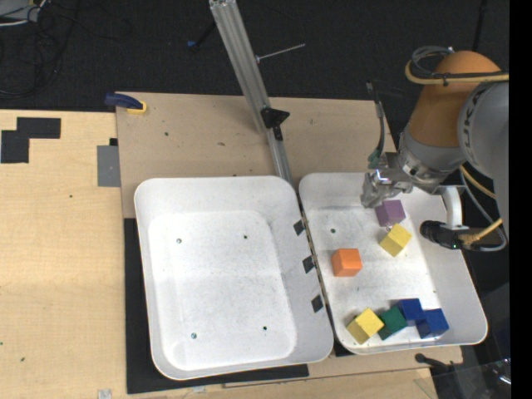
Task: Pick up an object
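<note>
The pincer (381,191) hangs over the far part of the right bin (465,306), its metal fingers pointing down toward a purple block (390,212) that sits directly under and just in front of them. The block's top edge meets the fingertips, but whether they grip it or merely touch it cannot be told, nor how wide they stand. The purple block is a small cube, dull lilac, slightly turned on the bin floor. Just beside it, toward the near right, lies a yellow cube (396,240), tilted on a corner. An orange cube (347,262) rests near the bin's left wall. At the near rim sits a cluster: a second yellow block (364,325), a green block (392,321) and two blue blocks (420,317), touching one another. The arm (449,115) reaches in from the right, its orange band above the grey wrist, bent downward over the bin. The left bin (166,198) lies alongside on the desk (58,223).
</note>
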Tool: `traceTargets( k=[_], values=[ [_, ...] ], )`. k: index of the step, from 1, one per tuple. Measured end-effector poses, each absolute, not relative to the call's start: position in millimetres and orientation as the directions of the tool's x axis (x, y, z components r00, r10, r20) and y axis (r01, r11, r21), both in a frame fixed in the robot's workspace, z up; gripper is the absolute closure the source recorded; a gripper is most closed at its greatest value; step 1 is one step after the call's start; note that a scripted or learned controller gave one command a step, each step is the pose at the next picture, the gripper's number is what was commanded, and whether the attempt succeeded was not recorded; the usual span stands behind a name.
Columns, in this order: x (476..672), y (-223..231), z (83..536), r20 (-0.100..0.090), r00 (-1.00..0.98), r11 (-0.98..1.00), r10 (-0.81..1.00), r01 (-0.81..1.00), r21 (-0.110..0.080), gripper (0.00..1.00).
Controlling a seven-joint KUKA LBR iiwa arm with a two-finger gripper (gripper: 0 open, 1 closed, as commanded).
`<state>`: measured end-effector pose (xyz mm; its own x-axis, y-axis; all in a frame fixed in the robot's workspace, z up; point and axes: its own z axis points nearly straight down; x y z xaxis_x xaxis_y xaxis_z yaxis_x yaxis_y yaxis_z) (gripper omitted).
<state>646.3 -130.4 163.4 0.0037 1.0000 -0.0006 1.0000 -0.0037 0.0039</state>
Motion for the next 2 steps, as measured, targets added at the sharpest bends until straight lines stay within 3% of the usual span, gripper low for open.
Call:
traceTargets(
  k=[2],
  values=[
    [651.1,-141,270,-0.001,-0.001,0.001,1.000,1.000,0.005,1.00]
  ],
)
